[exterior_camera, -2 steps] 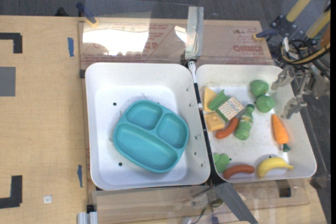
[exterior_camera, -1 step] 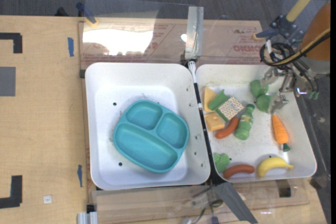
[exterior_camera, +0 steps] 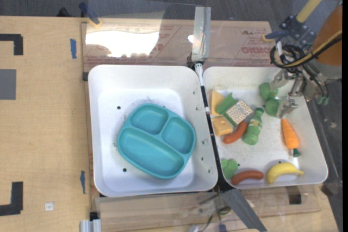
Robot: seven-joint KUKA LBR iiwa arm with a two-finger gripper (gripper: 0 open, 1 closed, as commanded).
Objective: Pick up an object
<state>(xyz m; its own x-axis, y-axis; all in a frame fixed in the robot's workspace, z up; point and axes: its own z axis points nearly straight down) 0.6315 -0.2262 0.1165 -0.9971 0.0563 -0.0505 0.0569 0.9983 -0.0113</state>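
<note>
Wooden bench (exterior_camera: 38, 133) with two white bins, teal divided plate (exterior_camera: 156, 140) in our left bin (exterior_camera: 103, 89), toy foods in the right bin (exterior_camera: 315, 155), our gripper (exterior_camera: 285, 96) at upper right, fingers spread, released, beside a green toy (exterior_camera: 267, 91), grasping nothing.

A teal divided plate (exterior_camera: 156, 140) is seen in the left bin (exterior_camera: 103, 84). Right of it, toy foods are scattered in the right bin (exterior_camera: 318, 157), with the tool (exterior_camera: 288, 96) positioned over a green piece (exterior_camera: 270, 99).
</note>
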